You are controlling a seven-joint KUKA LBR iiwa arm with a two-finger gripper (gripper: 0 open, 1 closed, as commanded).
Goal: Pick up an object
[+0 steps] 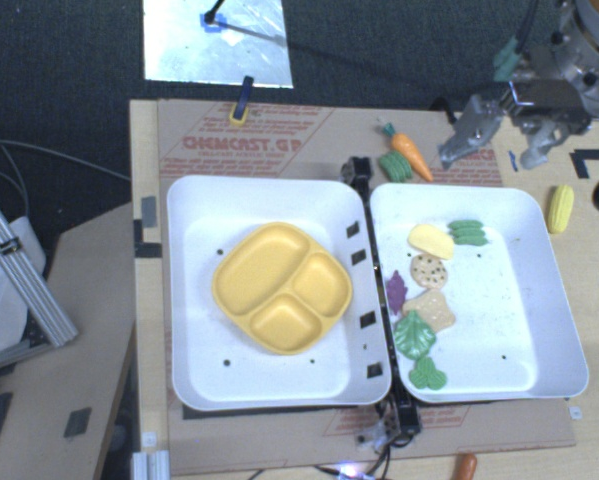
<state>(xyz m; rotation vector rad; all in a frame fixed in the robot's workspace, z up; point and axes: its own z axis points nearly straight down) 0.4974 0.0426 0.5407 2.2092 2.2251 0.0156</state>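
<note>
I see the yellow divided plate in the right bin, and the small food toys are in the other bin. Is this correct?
Not quite. The camera view shows the yellow divided plate in the left bin, not the right one. The small food toys lie in the other bin, the right bin, as you said.

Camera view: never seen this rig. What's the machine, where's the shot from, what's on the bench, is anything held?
One camera looks down at a slant on a bench. The robot arm reaches in from the right; its claw hangs open above the bench behind the bins, with nothing between its fingers. The left bin holds a yellow divided plate. The right bin holds toy food: a cookie, a yellow piece, green pieces. A toy carrot and a toy corn cob lie outside the bins.
</note>
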